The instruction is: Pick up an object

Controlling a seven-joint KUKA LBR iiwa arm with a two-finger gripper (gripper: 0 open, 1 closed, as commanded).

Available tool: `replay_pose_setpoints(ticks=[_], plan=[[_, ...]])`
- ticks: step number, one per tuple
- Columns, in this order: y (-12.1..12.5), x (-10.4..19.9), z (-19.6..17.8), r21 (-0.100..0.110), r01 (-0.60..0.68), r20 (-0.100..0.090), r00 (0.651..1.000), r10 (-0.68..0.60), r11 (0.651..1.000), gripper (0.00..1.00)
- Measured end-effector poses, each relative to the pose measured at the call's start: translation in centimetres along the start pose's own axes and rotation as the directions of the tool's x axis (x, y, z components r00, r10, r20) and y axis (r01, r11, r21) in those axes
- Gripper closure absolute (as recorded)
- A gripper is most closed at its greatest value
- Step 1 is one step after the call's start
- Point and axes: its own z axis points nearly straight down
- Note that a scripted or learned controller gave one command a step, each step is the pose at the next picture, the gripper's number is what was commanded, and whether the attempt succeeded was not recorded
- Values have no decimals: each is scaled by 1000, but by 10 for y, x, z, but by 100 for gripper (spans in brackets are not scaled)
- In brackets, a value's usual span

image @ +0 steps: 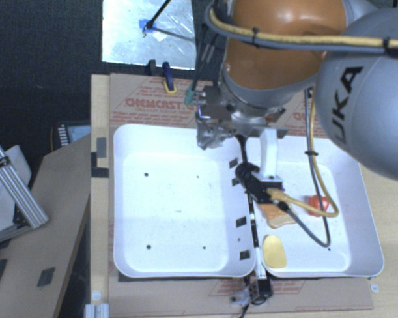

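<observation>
- The tool (209,136) hangs over the far rim of the left bin (169,265), close to the wall shared by the 2 bins. Whether it is spread or pressed together cannot be told from this angle, and no object shows held in it.
- All 3 candidates lie in the right bin (359,252), in its near-left part: a yellow oval piece (274,251), a tan slab (280,217) just beyond it, and a red piece (319,203) to the slab's right.
- The yellow oval piece looks the best target. It lies flat and apart from the others, though close to the shared wall.
- Its long axis runs near-to-far across the desk, almost parallel to that wall, so a grip across the short axis should hold best, with room left on the wall side.
- The tan slab is roughly square with no clear long axis, and the yellow cable (311,167) loops over it and the red piece, so either could snag.
- The tool must first travel right and toward the near rim, then descend straight.
</observation>
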Motion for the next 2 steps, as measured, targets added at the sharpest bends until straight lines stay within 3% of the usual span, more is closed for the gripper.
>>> replay_pose_setpoints(ticks=[1, 2], plan=[[-45, -78, 16, 16, -2, 5, 1000, 2, 1000, 100], [-41, -56, -128, -2, 9, -1, 1000, -9, 1000, 100]])
